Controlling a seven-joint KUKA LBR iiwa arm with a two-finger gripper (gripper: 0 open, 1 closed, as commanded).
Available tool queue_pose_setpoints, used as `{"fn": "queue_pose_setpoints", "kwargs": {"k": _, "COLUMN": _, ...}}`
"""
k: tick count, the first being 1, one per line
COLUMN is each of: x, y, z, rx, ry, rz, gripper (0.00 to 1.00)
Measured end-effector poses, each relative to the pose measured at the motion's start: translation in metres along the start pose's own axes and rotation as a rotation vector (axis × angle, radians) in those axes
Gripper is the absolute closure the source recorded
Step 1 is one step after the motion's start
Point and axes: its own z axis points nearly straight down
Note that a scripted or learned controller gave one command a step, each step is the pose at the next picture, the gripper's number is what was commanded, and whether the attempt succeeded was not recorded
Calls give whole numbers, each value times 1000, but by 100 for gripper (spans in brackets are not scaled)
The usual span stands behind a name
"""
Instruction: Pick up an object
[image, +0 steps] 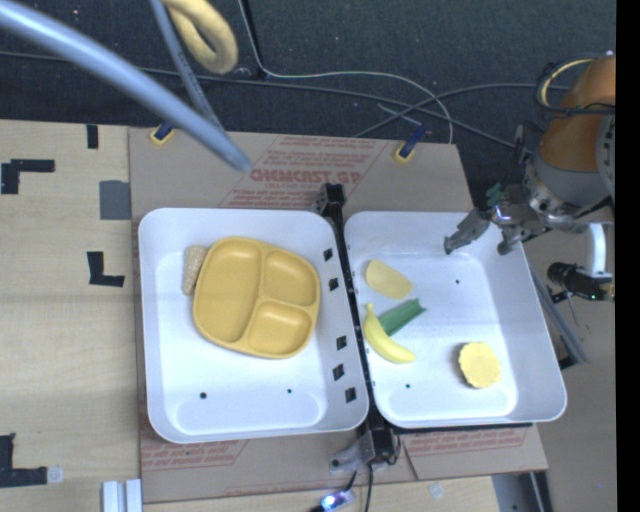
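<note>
My tool (486, 229) hangs with fingers apart, holding nothing, over the right bin's (520, 330) far edge. Banana (385, 340) lies toward the near-left, long axis far-left to near-right.

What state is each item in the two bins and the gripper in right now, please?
Gripper: open, above the right bin's far edge, holding nothing.
Yellow divided plate: flat in the left bin, upright.
Banana: lying in the right bin.
Green piece: lying against the banana.
Round yellow piece: lying apart.
</note>
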Motion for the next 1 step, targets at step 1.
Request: {"fn": "queue_pose_setpoints", "kwargs": {"k": 1, "x": -5, "y": -5, "z": 46, "rx": 2, "ry": -1, "rz": 0, "gripper": 0}}
